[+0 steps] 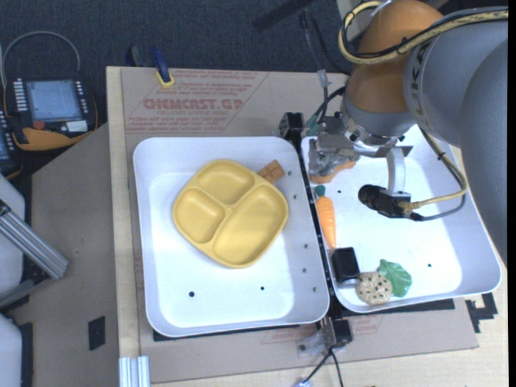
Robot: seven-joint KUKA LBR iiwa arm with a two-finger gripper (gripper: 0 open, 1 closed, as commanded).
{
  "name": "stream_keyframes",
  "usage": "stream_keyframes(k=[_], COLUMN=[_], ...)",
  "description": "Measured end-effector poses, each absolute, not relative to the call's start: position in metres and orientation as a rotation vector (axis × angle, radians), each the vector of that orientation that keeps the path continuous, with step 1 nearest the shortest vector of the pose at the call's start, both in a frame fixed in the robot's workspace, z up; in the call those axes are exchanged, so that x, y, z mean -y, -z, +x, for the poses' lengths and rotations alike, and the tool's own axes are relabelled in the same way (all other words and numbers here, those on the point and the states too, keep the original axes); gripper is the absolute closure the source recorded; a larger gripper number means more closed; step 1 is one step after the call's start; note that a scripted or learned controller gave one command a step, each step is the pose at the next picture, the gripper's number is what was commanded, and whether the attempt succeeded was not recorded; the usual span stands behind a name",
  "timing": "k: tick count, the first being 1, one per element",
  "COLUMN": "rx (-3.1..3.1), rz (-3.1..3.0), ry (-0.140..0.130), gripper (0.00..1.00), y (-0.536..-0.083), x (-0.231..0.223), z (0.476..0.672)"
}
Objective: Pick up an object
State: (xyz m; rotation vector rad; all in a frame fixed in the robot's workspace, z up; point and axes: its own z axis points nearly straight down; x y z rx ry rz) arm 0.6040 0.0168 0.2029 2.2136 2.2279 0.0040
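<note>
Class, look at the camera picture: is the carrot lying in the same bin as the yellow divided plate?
No. The carrot lies in the right bin along its left wall, while the yellow plate sits in the left bin.

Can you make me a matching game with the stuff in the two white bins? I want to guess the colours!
Things:
1. divided plate
2. carrot
3. leafy toy
4. small block

Colours:
A. green
B. black
C. yellow
D. orange

Pairs: 1-C, 2-D, 3-A, 4-B. The plate is in the left bin; the others are in the right bin.
</note>
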Motion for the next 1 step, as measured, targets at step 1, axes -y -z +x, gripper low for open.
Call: stream_keyframes(k=[1], rx=[-2.226], rz=[2.214], ry=[-0.006], gripper=[1.0], y=[-0.2125], x=[-0.058], z=[0.6216])
